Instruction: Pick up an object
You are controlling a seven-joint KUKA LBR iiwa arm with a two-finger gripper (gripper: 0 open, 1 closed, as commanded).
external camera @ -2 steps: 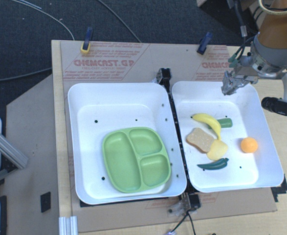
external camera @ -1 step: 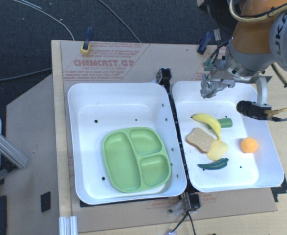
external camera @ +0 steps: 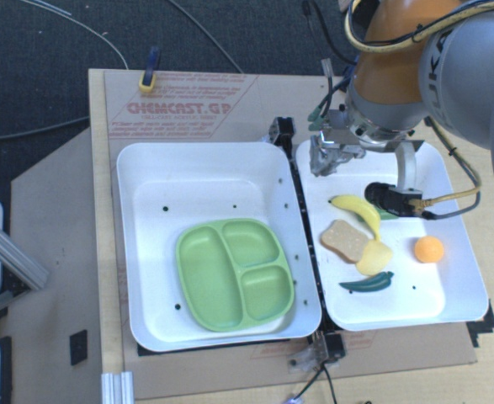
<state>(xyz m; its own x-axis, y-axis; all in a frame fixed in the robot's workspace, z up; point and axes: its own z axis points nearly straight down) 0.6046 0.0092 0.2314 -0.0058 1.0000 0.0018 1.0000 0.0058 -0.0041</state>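
White bins sit side by side on a pale brown surface printed with red lettering. The left bin holds a green plate with three compartments, lying flat towards the bin's near right corner.

The right bin holds the loose things to pick from. A yellow banana curves across the middle of the bin. Just below it lies a tan slice of bread, and a pale yellow lemon touches the bread's right edge. Just beneath the lemon lies a dark green pepper, long and thin, set almost level. An orange ball rests on its own to the right, apart from the cluster.

The grey arm, with its orange band, reaches in from the right and hangs over the far left part of the right bin. The jaws point down near that bin's left wall, above bare white floor and apart from the banana, the nearest thing. Nothing shows between them; whether they stand wide or narrow I cannot tell.

A small yellow and blue clip grips the far edge of the surface, beyond the left bin.
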